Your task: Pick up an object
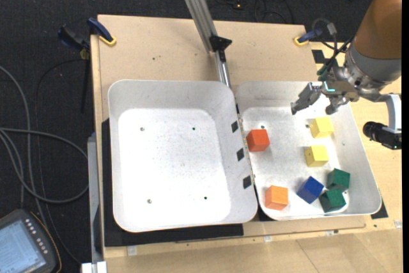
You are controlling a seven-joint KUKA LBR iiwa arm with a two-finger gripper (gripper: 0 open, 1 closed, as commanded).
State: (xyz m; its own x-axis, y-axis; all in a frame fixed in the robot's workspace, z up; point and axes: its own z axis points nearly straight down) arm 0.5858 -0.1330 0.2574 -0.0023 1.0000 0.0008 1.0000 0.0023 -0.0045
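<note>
Right now the arm reaches in from the right and its gripper [317, 98] hangs over the upper part of the right bin [275, 113], tilted toward the left. Its fingers [301, 103] look spread apart with nothing between them, though they are dark and small, so that is my reading and not a certainty. All the blocks lie in this bin, none touching the gripper. Nearest is a yellow block [321, 126], just below and slightly right of the fingertips; a second yellow block [316, 155] sits further down the same side. A red-orange block [257, 139] lies down and to the left, near the wall shared with the left bin [128, 99]. Along the bottom edge are an orange block [277, 197], a blue block [310, 189] and two green blocks [335, 190] bunched close together. Judgement: no pick has been made yet; the upper yellow block is the likely target, calling for a short move down and a little rightward. It looks roughly cubic, so no long axis matters. The bunched green pair would be the harder grasp. The worktop [166, 48] around the bins carries clamps at its corners.
</note>
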